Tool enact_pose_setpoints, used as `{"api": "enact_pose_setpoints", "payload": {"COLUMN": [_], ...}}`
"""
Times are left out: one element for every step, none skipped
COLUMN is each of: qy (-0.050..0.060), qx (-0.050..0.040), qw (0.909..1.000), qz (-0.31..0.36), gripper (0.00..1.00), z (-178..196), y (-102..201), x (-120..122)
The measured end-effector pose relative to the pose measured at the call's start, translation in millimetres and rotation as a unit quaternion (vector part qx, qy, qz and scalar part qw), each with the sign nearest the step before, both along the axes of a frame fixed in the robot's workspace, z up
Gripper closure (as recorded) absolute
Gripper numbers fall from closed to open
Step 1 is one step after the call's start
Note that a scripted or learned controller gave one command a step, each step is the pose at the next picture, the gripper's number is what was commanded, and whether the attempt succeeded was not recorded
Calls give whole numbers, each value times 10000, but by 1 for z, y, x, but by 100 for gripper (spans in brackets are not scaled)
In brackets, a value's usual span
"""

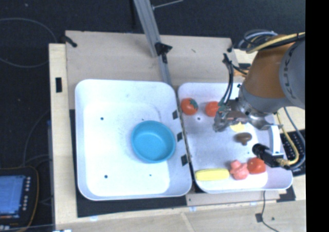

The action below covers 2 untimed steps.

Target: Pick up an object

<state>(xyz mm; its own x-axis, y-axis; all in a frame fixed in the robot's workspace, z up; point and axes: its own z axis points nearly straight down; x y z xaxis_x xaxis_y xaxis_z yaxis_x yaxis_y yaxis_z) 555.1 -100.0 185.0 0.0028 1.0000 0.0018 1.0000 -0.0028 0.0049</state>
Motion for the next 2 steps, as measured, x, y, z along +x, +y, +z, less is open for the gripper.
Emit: {"api": "enact_pose_setpoints", "payload": {"qy": [-15,38], "qx": [-1,2], "qw": [10000,10000], "qz": [40,57], "gripper": [100,100], "z": [56,47], "y": [-1,51], "x": [2,0]}}
